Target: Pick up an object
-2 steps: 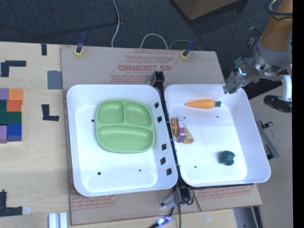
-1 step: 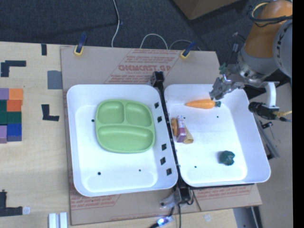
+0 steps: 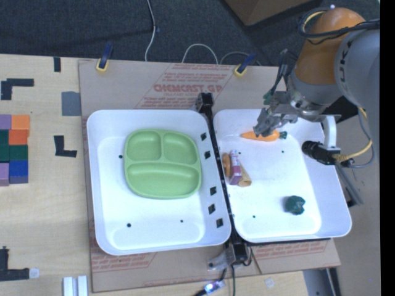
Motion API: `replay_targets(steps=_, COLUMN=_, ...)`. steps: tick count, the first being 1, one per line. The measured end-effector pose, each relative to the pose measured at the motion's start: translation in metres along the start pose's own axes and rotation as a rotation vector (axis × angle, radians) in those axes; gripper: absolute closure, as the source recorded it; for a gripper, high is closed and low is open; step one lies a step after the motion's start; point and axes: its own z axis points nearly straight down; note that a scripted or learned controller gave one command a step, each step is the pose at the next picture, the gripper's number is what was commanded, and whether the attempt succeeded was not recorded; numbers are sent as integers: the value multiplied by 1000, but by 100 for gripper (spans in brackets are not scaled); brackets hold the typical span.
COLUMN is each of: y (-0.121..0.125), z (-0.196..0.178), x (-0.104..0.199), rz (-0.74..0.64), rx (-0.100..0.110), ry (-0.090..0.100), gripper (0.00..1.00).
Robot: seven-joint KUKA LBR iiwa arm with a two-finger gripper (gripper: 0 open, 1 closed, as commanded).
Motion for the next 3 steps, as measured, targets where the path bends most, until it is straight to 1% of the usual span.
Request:
replay_targets(steps=1, y=-9, z=5, x=54, rz=-1, rx=0, ry=0, gripper=100)
replay_targets(steps=2, y=-31, z=-8, x=100, rz=1, rx=0, ry=0, gripper=100)
replay_targets(steps=3, y=-54, z=-1, x=153, rz=0, rx=0, ry=-1, gripper=100)
